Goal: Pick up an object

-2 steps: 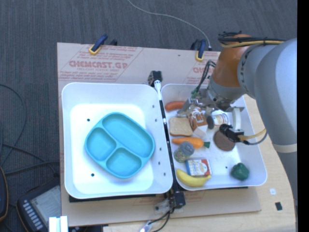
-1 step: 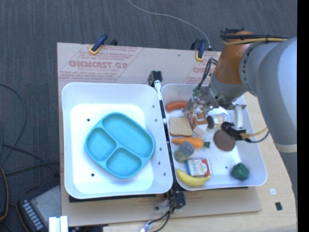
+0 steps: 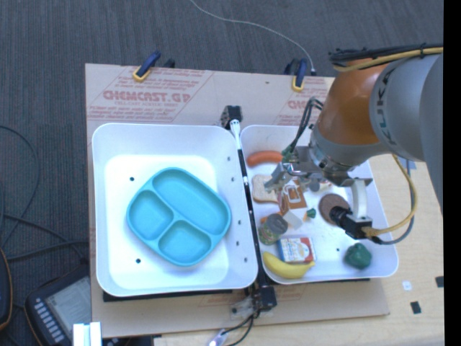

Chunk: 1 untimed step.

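My gripper [image 3: 295, 180] hangs over the middle of the right bin [image 3: 382, 265], its fingers spread open with nothing between them. Just below it lies a small brown and orange packet [image 3: 291, 197]. A slice of toast [image 3: 263, 191] lies to its left and an orange sausage [image 3: 264, 157] lies further back. In front are a round tin [image 3: 274, 227], a small red and white carton [image 3: 296, 249] and a banana [image 3: 286, 267]. A brown disc [image 3: 332, 207] and a dark green lump [image 3: 358, 255] lie to the right.
The left bin [image 3: 108, 157] holds a blue three-section plate [image 3: 178, 215]. A black divider rail [image 3: 243, 193] separates the two bins. The arm's grey and orange body [image 3: 367, 114] covers the right bin's back right corner. A tiny green piece [image 3: 311, 213] lies near the disc.
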Tool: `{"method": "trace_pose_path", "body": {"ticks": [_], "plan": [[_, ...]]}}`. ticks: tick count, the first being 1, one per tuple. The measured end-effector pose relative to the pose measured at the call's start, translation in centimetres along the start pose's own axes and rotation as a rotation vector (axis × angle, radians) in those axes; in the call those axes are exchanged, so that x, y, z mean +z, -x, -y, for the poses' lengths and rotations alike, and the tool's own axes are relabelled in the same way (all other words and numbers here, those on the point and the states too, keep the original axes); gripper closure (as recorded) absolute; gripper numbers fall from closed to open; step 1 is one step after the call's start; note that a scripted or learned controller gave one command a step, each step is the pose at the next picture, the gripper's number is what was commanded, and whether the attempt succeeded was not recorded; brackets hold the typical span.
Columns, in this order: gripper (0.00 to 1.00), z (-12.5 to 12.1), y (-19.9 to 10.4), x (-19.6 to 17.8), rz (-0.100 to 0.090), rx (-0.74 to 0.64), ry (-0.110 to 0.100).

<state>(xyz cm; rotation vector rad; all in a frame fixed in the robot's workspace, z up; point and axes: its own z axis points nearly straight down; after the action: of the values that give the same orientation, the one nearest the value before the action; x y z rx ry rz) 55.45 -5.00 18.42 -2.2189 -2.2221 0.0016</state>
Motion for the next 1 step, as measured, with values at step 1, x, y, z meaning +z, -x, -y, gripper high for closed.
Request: {"method": "trace_pose_path", "body": {"ticks": [1], "plan": [[1.0,0.01,0.02,-0.91,0.0,0.0,-0.001]]}}
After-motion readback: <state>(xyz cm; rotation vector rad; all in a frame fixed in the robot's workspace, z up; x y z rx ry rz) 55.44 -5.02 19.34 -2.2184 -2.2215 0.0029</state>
